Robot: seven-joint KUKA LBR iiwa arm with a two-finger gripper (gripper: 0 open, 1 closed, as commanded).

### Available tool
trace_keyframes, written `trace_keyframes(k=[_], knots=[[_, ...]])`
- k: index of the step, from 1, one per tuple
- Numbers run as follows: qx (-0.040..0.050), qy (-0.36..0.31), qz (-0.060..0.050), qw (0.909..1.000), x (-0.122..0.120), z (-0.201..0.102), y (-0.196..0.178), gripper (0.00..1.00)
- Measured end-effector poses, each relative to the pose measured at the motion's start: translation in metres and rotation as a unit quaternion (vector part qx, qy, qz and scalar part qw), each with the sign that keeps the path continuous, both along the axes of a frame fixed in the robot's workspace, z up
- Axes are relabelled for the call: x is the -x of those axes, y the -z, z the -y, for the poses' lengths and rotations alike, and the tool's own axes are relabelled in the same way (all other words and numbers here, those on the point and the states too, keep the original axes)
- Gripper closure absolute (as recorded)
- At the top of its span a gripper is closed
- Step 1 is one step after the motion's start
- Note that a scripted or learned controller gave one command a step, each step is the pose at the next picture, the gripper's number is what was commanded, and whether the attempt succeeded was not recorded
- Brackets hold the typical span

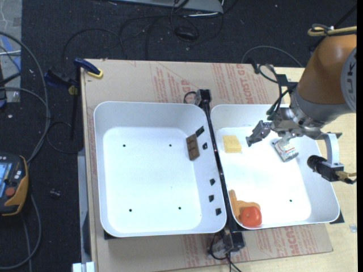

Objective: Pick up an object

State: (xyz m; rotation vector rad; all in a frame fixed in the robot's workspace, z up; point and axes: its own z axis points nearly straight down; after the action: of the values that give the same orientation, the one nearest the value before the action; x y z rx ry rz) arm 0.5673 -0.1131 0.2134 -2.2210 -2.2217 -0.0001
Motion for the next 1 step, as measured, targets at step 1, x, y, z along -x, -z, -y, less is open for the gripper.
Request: trace_keyframes(k=[1], knots=[[0.0001, 0.0, 0.0, 1.0, -0.0182, 0.0118, 0.0102, 0.0]])
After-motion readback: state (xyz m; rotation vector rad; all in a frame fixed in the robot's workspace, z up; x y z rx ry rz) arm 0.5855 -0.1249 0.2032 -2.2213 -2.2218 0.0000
